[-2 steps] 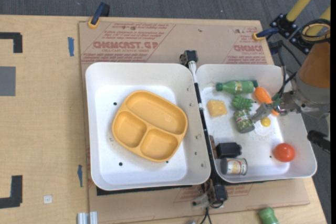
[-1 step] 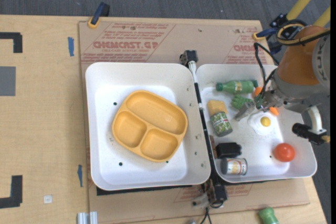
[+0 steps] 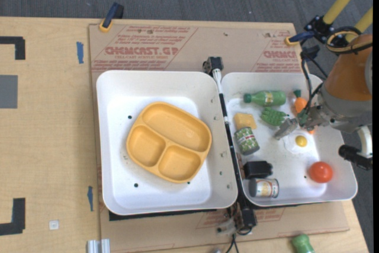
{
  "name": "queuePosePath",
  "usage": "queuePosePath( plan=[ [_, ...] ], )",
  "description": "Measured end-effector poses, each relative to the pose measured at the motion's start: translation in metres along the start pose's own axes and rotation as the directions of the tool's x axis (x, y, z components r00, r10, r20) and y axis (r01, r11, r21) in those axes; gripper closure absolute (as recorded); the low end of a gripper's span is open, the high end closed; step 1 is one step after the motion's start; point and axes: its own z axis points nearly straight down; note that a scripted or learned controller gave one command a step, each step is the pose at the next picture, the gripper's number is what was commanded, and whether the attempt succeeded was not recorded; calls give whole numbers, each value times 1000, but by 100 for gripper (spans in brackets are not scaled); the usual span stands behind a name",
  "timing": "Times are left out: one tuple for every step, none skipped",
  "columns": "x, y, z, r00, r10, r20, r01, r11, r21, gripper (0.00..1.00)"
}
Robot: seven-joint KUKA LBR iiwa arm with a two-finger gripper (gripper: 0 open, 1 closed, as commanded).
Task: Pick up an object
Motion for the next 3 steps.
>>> queuePosePath(
  plan=[
    [-12,4,-2,994,-104,-21,105,994,21,0],
    [-31,0,-4,951,-309,-23,310,951,24,0],
    [-20,36,1,958,-286,5,286,958,4,0]
  ],
)
